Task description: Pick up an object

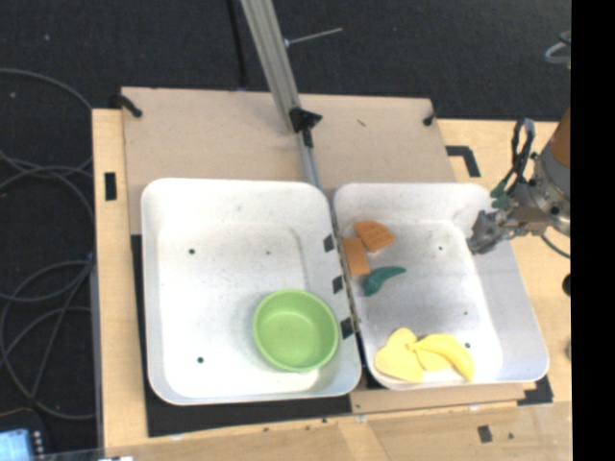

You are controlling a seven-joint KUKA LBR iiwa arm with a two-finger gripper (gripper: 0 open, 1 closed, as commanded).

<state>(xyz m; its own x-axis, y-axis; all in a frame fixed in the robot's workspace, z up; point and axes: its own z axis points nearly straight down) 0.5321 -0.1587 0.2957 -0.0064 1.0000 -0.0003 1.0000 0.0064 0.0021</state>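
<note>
Where bins meet, orange pieces [365, 246], teal object [381, 278]

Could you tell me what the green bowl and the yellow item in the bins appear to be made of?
The green bowl looks like moulded plastic: uniform lime colour, smooth matte surface, thin even rim. The yellow item in the right bin seems soft, perhaps cloth or foam: its outline is lumpy and folded, without hard edges. The image is too coarse to be sure.

A white bin [500, 305] lies just beside the gripper [483, 230], a second white bin [211, 257] farther off; an aluminium rail [274, 51] slants beyond both.
</note>
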